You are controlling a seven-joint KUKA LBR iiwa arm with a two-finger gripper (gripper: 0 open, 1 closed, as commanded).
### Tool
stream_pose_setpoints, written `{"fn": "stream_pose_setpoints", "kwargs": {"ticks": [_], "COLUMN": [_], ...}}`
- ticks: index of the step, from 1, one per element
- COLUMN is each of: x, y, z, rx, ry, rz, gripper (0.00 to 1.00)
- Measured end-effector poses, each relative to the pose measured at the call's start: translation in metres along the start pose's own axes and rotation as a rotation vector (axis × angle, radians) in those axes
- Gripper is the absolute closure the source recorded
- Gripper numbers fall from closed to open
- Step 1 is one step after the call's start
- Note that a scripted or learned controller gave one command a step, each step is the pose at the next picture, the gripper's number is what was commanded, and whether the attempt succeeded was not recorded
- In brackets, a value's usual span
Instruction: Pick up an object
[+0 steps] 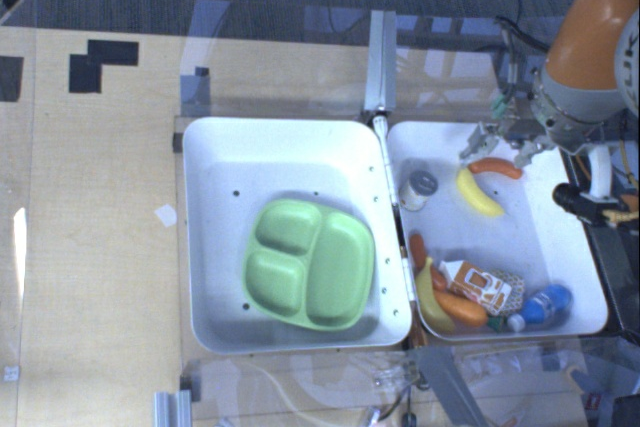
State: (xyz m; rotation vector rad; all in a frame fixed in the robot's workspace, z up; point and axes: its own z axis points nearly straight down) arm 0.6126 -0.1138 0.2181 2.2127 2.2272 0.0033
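- We count two white bins: the left bin [200,215] bears one green divided plate [310,263].
- In the right bin [560,245], far edge: one hot dog [497,169], one banana [479,194], one small jar [420,186].
- Near edge: one more banana [428,295], one carton [482,285], one bottle [540,307].
- The gripper [505,143] hangs spread open over the hot dog, holding nothing.

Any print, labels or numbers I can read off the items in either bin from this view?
None can be read.
Orange and white carton, right bin: printed pattern, too blurred to read.
Blue-capped bottle: label too small to read.
Small round can: no legible marking.
Green divided tray, left bin: plain, no text.
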Motion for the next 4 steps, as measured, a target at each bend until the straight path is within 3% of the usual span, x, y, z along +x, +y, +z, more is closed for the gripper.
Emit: {"fn": "stream_pose_setpoints", "kwargs": {"ticks": [1,2,3,4], "x": [-0.028,-0.008,-0.006,-0.033], "y": [0.015,-0.013,-0.01,-0.022], "z": [0.13,0.129,0.117,0.011], "rx": [-0.007,-0.006,-0.013,-0.004], "ry": [-0.002,-0.001,0.001,-0.002], "rz": [0.021,-0.004,-0.005,0.118], "gripper": [0.0,0.0,1.0,1.0]}}
